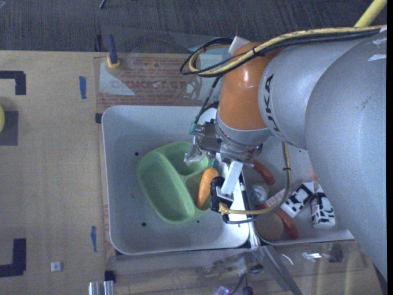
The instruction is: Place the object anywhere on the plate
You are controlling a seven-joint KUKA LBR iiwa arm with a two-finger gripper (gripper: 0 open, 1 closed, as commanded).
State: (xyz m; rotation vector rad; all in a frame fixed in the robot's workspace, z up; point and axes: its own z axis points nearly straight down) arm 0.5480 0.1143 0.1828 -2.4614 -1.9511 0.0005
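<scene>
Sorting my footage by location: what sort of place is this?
Probably a robotics lab: a KUKA arm reaches over a white bin on a wooden bench marked with blue tape.

One fixed camera above the bench [49, 165] looks down slantwise on both white bins [123, 134], arm [331, 91] entering from the right.

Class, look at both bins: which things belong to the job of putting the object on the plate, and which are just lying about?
Job:
green plate, in the left bin
orange object, at the plate's right edge, probably the one to place
gripper, over the plate

Lying about, in the right bin:
black-and-white pieces
red curved strip
brown disc
</scene>
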